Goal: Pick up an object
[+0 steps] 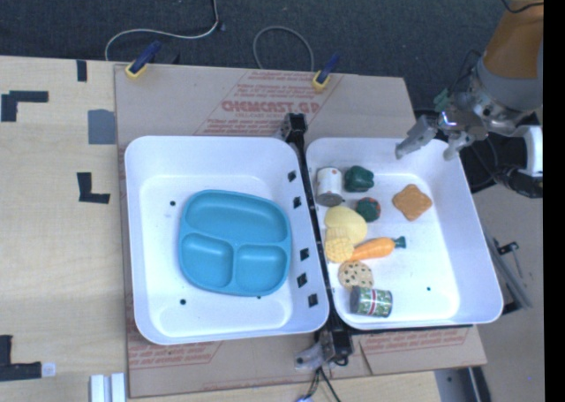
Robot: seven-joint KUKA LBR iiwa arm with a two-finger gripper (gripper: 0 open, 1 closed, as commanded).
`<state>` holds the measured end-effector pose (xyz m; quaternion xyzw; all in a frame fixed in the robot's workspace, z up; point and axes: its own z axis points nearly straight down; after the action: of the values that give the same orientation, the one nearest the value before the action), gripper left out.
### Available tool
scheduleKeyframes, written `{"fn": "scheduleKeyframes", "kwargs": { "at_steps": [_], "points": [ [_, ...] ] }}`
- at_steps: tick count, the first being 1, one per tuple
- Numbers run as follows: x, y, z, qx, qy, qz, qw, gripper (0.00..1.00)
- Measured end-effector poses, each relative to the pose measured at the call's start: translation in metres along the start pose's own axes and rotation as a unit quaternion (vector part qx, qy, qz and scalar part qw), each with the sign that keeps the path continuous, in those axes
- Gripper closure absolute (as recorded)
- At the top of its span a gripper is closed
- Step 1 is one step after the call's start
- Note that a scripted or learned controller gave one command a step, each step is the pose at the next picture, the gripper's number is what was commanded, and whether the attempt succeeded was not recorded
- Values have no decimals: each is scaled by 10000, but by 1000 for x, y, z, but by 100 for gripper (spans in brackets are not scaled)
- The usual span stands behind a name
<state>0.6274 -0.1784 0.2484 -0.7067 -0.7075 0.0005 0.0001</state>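
My gripper (434, 142) hangs over the far right corner of the right bin (468, 215), its two fingers spread open with nothing between them. Below it in that bin lie a brown toast-like piece (411, 201), a dark green vegetable (357, 178), a small silver can (329, 185), another green piece (368, 208), a yellow lumpy item (343, 225), an orange carrot (373, 248), a cookie (355, 274) and a green-labelled can (372, 302). The toast piece is the nearest to the gripper, a little below and left of it.
The left bin (150, 215) holds a blue divided plate (235, 242). A black divider with clips (305, 215) runs between the bins. Both bins rest on a cardboard sheet (256, 100) clamped at the back. Cables lie on the dark floor beyond.
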Motion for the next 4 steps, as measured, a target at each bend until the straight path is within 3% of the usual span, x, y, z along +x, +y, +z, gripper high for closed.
{"fn": "scheduleKeyframes", "kwargs": {
  "at_steps": [1,2,3,4],
  "points": [
    [62,41,84,26,15,-30,10000,0],
    [78,41,167,4,-16,-11,10000,0],
    [62,7,161,-28,-5,1,10000,0],
    [68,-28,161,-43,-13,1,10000,0]
  ]
}}
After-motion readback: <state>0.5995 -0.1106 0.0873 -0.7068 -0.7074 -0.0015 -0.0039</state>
